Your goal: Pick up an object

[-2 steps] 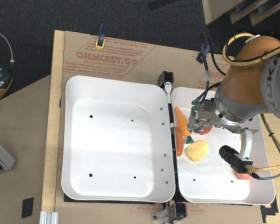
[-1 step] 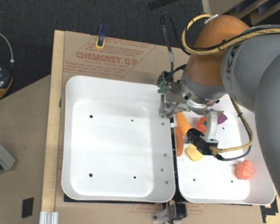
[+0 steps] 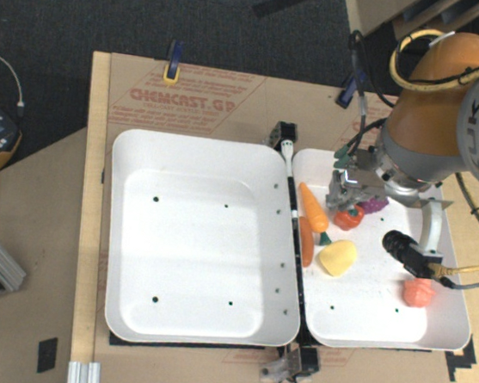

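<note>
From above and at a slant, I see a cardboard-covered bench (image 3: pixel 233 99) carrying two shallow white bins side by side. The left bin (image 3: pixel 140 157) fills the middle of the bench. The right bin (image 3: pixel 361 327) sits against it, and all the loose things lie in this one. My arm (image 3: pixel 447 90) comes in from the right, grey with an orange band above the wrist, and leans over the far part of the right bin. Its gripper (image 3: pixel 347 195) points down near the bin's far left corner, just above a small red thing with a green top (image 3: pixel 348 216). A bit of purple (image 3: pixel 375 205) shows beside it, partly under the wrist. I cannot tell how the gripper stands, and I cannot see anything held by it. Along the right bin's left edge lies an orange carrot (image 3: pixel 312 206), slanting toward the near side, with a second, darker orange stick (image 3: pixel 306 243) just beside it against the wall. A pale yellow lump (image 3: pixel 337 257) rests near the middle of the bin, touching or nearly touching a small green piece (image 3: pixel 324 238). A black cylinder (image 3: pixel 402 248) juts out at the arm's side, over the right part of the bin. A pink lump (image 3: pixel 418 292) lies close to the bin's right edge.
</note>
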Available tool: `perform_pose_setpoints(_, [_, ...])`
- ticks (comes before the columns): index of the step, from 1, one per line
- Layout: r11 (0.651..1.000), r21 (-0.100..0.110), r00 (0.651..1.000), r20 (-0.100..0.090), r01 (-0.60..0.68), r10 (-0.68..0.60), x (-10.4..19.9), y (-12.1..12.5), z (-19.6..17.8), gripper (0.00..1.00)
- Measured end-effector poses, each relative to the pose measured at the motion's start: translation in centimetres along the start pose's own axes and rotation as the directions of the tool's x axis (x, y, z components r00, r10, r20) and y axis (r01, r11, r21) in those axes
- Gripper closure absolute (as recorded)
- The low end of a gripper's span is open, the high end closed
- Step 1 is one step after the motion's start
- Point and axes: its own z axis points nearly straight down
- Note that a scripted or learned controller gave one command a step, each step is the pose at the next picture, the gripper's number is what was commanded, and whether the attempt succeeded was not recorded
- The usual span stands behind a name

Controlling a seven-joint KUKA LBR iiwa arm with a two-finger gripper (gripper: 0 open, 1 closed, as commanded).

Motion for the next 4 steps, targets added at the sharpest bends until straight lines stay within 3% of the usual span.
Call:
perform_pose_setpoints(1, [1.0,0.01,1.0,0.003,-0.01,0.01,-15.4,-0.7,8.2,1.0])
perform_pose_setpoints(2, [1.0,0.016,1.0,-0.024,0.002,-0.002,-20.0,-9.0,13.6,1.0])
perform_pose_setpoints(3, [1.0,-0.005,1.0,-0.001,0.011,-0.011,-15.0,-6.4,6.9,1.0])
perform_pose_setpoints(4, [1.0,0.0,1.0,0.002,0.001,-0.001,-20.7,-8.7,6.4,1.0])
